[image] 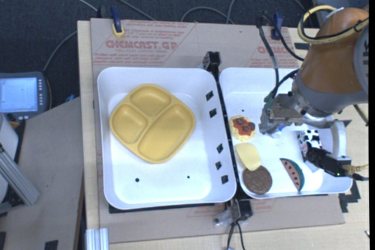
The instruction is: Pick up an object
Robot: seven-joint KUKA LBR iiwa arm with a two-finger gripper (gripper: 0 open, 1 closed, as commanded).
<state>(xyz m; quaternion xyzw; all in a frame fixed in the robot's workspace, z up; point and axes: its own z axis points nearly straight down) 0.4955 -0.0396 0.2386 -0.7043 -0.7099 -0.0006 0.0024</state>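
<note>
My gripper (270, 123) hangs low over the right bin (263, 82), near its middle, under the orange wrist band. Just left of it lies a small pizza slice (242, 126) with red topping. Below that are a pale yellow piece (248, 155) and a round brown cookie (257, 180) at the bin's front edge. A watermelon slice (293, 173) lies at the front right. A black-and-white spotted item (309, 139) sits to the right of the gripper, partly hidden by the arm. I see nothing held in the gripper.
The left bin (117, 178) holds a yellow divided plate (152, 122) in its upper half. A black divider with clips (218, 120) runs between the two bins. Cables trail over the cardboard behind the bins.
</note>
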